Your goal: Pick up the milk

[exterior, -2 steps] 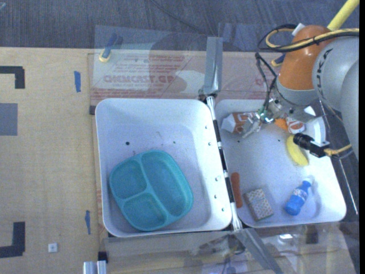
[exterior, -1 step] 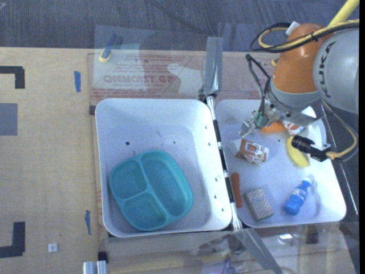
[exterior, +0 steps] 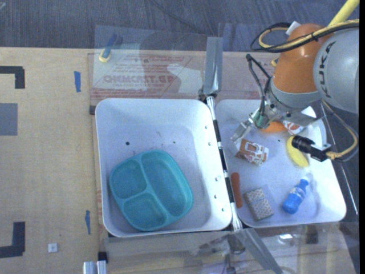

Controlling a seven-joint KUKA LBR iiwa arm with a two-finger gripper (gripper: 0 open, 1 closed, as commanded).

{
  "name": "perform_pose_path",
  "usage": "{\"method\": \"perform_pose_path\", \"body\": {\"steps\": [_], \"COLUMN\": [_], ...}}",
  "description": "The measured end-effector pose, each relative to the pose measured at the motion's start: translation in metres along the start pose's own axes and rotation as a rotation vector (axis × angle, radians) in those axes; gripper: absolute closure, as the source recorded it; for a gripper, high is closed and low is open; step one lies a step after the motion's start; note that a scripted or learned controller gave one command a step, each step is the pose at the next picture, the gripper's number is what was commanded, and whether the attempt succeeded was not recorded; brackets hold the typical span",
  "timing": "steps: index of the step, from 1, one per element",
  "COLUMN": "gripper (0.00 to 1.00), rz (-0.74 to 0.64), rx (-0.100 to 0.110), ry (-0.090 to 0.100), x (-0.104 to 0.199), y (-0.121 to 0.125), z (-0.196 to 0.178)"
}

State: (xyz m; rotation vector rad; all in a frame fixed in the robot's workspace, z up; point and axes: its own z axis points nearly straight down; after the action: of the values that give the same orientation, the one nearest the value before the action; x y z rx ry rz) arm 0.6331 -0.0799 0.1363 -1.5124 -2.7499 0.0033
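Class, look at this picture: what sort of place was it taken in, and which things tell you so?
Probably a robotics lab bench. A KUKA arm hangs over two white bins holding toy food, with blue tape marks on the wooden bench top.

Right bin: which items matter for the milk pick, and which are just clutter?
For the job:
milk carton
gripper, just above the carton

Lying about:
blue bottle
banana
hot dog
patterned sponge
teal divided plate, in the left bin

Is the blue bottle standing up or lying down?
Lying down: the blue bottle rests on its side on the right bin's floor, cap toward the banana.
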Motion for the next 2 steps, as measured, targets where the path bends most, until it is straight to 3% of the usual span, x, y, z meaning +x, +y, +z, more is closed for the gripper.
{"method": "perform_pose_path", "body": {"steps": [1,2], "gripper": [0.00,1.00], "rz": [0.046,0.055], "rx": [-0.012,-0.016], "ry": [-0.005,-0.006], "x": [0.0033,-0.0005], "y": [-0.0579,-0.0581], "z": [0.0485,0.0404]}}
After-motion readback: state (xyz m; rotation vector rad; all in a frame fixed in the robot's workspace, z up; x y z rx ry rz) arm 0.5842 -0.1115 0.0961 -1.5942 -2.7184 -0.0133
